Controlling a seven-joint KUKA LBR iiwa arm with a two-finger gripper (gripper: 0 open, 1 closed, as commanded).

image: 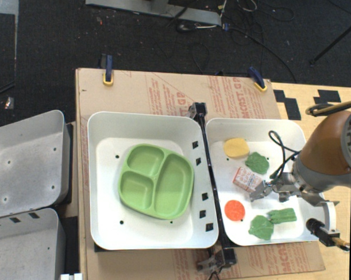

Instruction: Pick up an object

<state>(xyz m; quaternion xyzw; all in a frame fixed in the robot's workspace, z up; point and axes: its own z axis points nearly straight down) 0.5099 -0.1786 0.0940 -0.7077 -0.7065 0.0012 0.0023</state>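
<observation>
Arm: reaching in from the right, its orange band (330, 142) hanging over the right bin (291, 132).
Writing: red print on the small packet (246, 178), too small for reading.
Gripper (261, 193): lying just beside the packet's near edge; grip state cannot be told.
Left bin (100, 162): holding a green divided plate (157, 180).

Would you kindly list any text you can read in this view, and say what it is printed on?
Cardboard sheet under the bins: red lettering, upside down and mirrored from this camera, not readable.
Small packet in the right bin, beside the gripper: red and white print, too small and blurred to read.
Nothing else carries text.
</observation>
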